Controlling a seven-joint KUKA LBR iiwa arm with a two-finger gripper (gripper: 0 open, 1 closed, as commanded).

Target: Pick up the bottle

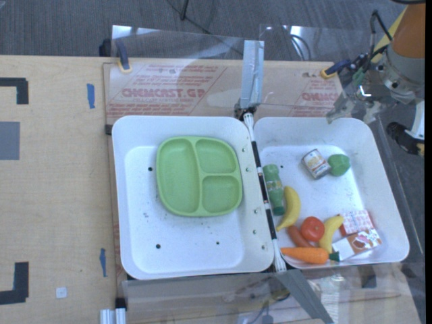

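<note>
The bottle [273, 186] is small and green with a pale label. It lies on its side along the left wall of the right bin [378, 181], its length running front to back. My gripper [354, 113] hangs over the far edge of that bin, up and to the right of the bottle and well apart from it. Its two fingers stand spread, open, with nothing between them.
A banana [291, 206] lies right beside the bottle. Also in the right bin are a small can [314, 163], a green fruit [339, 164], a tomato [312, 229], a carrot [307, 254] and a red-and-white carton [358, 231]. A green divided plate [200, 175] sits in the left bin.
</note>
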